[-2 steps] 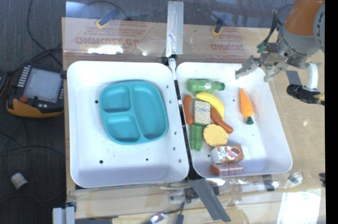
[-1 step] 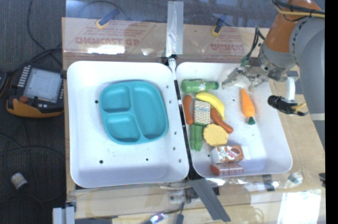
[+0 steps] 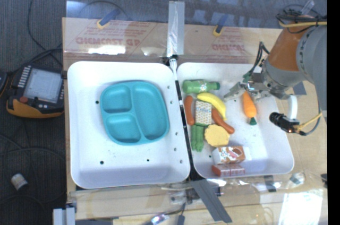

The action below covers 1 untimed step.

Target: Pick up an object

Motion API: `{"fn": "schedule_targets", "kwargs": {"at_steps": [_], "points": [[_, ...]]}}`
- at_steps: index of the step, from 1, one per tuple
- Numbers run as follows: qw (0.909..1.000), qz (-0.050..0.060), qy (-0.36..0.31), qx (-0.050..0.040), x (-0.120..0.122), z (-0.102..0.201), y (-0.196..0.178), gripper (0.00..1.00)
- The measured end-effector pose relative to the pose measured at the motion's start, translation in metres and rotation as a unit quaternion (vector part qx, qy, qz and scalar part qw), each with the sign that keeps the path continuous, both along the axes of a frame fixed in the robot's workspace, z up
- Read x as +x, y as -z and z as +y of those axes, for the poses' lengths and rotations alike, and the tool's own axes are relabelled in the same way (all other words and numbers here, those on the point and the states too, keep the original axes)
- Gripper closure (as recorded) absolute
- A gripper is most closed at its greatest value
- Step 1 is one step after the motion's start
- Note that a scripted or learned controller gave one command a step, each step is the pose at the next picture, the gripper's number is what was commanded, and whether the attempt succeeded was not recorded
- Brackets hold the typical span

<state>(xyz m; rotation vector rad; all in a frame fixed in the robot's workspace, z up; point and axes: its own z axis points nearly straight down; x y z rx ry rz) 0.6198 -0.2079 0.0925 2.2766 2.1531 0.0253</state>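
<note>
Jaws' state cannot be told; gripper (image 3: 245, 89) sits low in the right bin (image 3: 276, 163), at the top of the carrot (image 3: 249, 106). Carrot lies on the bin floor, apparently not lifted. Grasp and lift remain. Banana (image 3: 212, 102) nearby.

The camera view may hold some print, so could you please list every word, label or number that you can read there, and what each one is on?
Clear sheet behind the left bin: red lettering, seen reversed and too faint to read.
Clear sheet behind the right bin: red lettering, also reversed and unreadable.
Small red and white carton: printing too small to read.
Handheld pendant: screen too blurred to read.
</note>
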Motion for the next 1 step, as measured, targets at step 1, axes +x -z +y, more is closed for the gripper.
{"fn": "schedule_targets", "kwargs": {"at_steps": [1], "points": [[1.0,0.005,0.001,-0.0012,-0.003,-0.002,-0.0043,1.0]]}}
